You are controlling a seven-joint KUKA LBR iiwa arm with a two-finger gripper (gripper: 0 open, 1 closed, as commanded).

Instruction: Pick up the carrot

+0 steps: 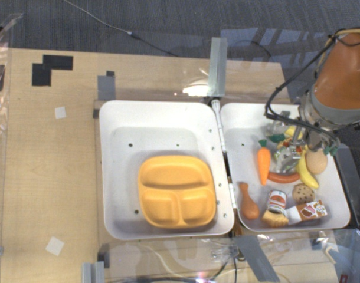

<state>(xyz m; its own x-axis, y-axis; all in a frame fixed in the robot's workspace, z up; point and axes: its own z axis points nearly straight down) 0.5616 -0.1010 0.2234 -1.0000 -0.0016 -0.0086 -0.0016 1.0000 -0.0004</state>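
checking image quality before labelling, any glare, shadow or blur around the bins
Camera view: a bright glare spot sits on the bench just above the left bin; faint reflections streak the bottom edge; the yellow tray casts a soft shadow to its left; the carrot is fairly sharp, but the gripper among the toy food is cluttered and hard to resolve.

Left bin [112, 158]: tray [176, 190] inside. Right bin [242, 119]: carrot [263, 164] at left, drumstick [248, 201] in front of it, banana [306, 173] to the right, gripper [292, 149] above the pile.
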